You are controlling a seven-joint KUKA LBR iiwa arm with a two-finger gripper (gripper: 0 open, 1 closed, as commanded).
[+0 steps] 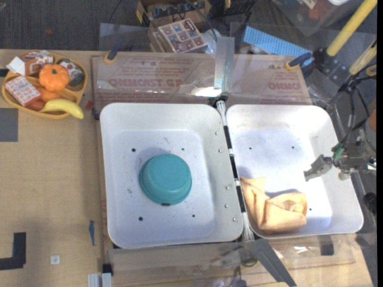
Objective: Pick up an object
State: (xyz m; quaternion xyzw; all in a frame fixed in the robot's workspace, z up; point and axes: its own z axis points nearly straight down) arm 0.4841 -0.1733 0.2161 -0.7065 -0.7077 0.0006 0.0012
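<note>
A crumpled yellow cloth [274,205] lies in the right bin [281,130], bunched against the near left corner, its long axis running roughly left to right along the near wall. The end effector [317,167] hangs over the right side of the same bin, up and to the right of the cloth and apart from it; how it is set cannot be told here. An upturned teal bowl [166,179] sits in the left bin [119,124].
</note>
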